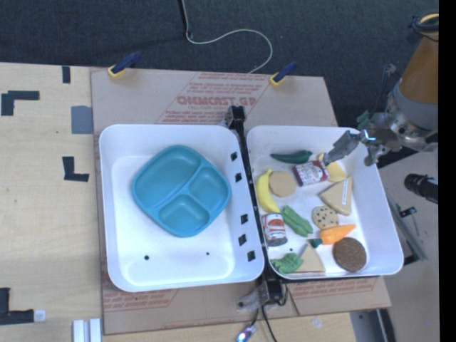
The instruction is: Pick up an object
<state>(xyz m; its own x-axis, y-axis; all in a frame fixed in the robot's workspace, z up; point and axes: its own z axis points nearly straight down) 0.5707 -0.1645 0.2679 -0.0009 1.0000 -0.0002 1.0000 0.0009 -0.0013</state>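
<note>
So my gripper was hanging over the upper right part of the right bin, angled down and to the left from the wrist, and honestly I couldn't tell from this angle whether it was open or closed, and I couldn't see anything gripped in it. The tip sat just above and right of the little red-and-white packet, so close they overlapped in the view, and I couldn't say if they were touching. That packet lay flat, long axis roughly left to right with the right end tipped a bit toward the back of the bin. Just right of it was a yellow lump, partly under my tip. The dark green pepper lay behind the packet, long axis left-right. Left of the packet was a tan round cookie, touching the banana, which ran front to back along the bin's left wall. Further forward: a cheese wedge, a chip cookie, a green pickle, a small can, a carrot pointing right, and a brown patty. The left bin had a blue divided plate in it.
</note>
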